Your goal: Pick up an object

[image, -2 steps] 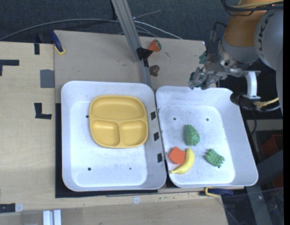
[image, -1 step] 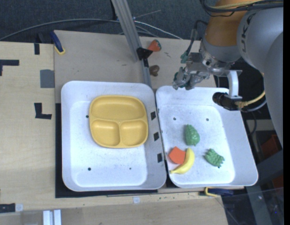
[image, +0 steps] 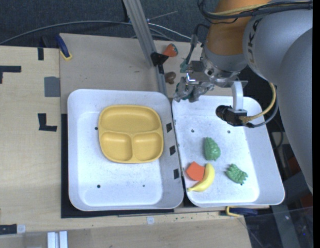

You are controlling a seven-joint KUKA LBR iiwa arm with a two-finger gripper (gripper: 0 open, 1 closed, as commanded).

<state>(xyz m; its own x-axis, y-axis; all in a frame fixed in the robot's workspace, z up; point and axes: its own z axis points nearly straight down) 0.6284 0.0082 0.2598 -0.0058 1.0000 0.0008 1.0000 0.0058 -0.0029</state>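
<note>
Your gripper [image: 189, 93] is hovering over the far left corner of the right bin [image: 253, 192]; you cannot tell its state from here. Nothing is showing in its grasp. In that bin a banana [image: 203, 180] is lying touching an orange piece [image: 195, 170], with two green toys [image: 212, 149] [image: 235, 173] nearby. A yellow divided plate [image: 131, 133] is sitting in the left bin [image: 79, 190].
</note>
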